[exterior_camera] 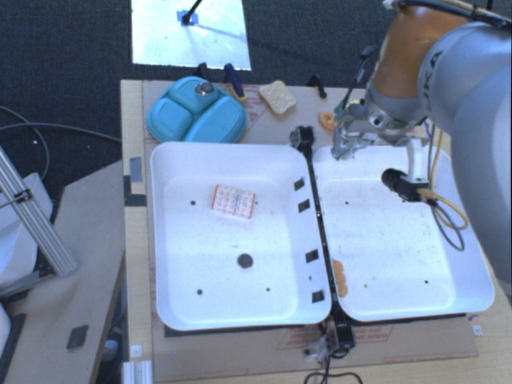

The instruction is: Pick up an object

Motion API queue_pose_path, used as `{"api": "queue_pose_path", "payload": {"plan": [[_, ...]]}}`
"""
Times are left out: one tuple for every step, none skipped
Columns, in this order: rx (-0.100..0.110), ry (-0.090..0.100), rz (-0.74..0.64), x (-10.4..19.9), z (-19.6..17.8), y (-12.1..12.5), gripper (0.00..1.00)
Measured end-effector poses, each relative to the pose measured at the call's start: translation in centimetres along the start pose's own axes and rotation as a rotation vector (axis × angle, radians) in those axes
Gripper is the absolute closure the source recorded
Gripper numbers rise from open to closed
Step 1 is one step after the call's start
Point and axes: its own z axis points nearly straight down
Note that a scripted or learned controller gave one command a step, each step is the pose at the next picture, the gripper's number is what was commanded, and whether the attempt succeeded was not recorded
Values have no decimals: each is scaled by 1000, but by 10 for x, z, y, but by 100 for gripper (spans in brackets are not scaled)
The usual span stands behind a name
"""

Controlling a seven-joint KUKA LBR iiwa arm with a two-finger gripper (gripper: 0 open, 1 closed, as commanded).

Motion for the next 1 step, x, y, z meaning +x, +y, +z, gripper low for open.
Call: {"api": "queue_pose_path", "payload": {"plan": [[23, -2, 18, -8, 7, -95, 100]]}}
